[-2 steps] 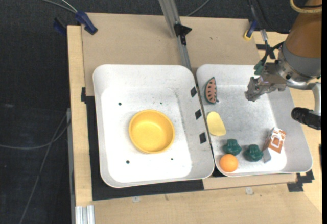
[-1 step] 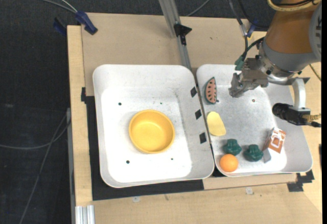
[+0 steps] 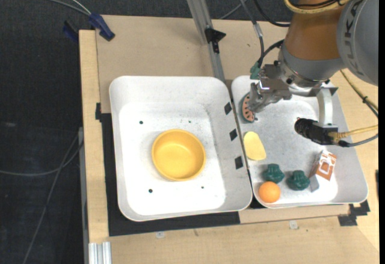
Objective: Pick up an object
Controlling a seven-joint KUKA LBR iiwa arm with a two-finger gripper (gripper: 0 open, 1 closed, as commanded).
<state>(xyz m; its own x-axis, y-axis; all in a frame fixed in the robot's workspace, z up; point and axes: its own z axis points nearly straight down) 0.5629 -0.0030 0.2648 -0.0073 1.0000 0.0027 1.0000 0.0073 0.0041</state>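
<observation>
My gripper (image 3: 257,95) hangs over the far-left part of the right bin (image 3: 355,187), below the orange band of the arm. Just under and left of it, a small reddish-brown ridged piece (image 3: 246,109) leans against the bin's left wall, touching or nearly touching the gripper tip. A pale yellow piece (image 3: 254,146) lies a little nearer the front. An orange ball (image 3: 269,192), two teal pieces (image 3: 274,172) (image 3: 297,180) and a small orange-and-white box (image 3: 325,166) sit along the front of the same bin.
The left bin (image 3: 129,136) holds a yellow bowl (image 3: 177,153). A metal pole (image 3: 201,13) slants down to the gap between the bins. A black fitting with cables (image 3: 310,128) juts from the arm over the right bin.
</observation>
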